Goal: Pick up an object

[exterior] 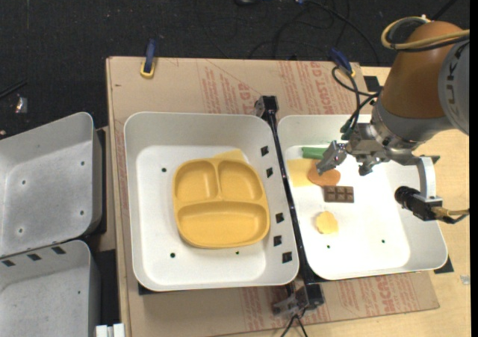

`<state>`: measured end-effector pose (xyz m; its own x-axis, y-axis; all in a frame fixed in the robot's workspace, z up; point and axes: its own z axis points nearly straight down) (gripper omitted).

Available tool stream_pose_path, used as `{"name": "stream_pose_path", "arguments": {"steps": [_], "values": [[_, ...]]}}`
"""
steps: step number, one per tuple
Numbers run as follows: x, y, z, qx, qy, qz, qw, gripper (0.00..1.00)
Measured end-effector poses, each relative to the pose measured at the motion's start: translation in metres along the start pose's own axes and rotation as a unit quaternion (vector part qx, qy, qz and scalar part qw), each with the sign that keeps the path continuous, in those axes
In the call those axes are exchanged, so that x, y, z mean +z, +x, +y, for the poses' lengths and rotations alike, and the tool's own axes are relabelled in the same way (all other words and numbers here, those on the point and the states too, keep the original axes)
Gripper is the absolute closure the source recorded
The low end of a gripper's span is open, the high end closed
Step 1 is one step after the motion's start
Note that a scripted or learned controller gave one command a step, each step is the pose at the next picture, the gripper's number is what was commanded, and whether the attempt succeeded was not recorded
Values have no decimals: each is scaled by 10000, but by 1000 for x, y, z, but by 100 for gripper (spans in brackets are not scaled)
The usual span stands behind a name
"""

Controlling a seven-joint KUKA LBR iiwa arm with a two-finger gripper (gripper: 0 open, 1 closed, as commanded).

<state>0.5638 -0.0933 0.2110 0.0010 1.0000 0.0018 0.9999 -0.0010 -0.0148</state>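
- The task looked barely under way: nothing was lifted, and every loose item lay flat on the floor of the right-hand shallow white plastic bin (388,261).
- The grey metal pincer (329,163) hung low over that bin's upper-left part, just above the flat orange oval piece (326,177), which seemed the likeliest target.
- I could not tell from this slanted view whether the pincer was spread or pressed together, nor whether it touched the orange piece; nothing was visibly held in it.
- What remained, as I judged it, was the whole grasp and lift.
- Close by lay a dark brown chocolate-like slab with moulded squares (338,194), just below the orange piece, and a small pale yellow rounded lump (326,222) further down.
- A thin green strip (314,152) and a flat pale yellow patch (298,172) sat near the bin's left wall; all looked like smooth toy-food pieces, low and thin, probably hard to pinch from above.
- The left-hand shallow white plastic bin (146,178) held a glossy yellow moulded tray with three compartments (221,202), rigid and rounded at the corners.
- Both bins rested on a brown cardboard-covered desk (194,81) with printed red lettering.
- The arm's orange domed band (426,66) looked smooth and shiny.
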Motion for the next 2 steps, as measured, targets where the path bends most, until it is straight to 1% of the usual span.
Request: {"name": "stream_pose_path", "arguments": {"steps": [1, 2], "values": [[-8, 0, 3, -11, -68, -7, 10000, 0], [36, -2, 0, 2, -52, -8, 10000, 0]]}}
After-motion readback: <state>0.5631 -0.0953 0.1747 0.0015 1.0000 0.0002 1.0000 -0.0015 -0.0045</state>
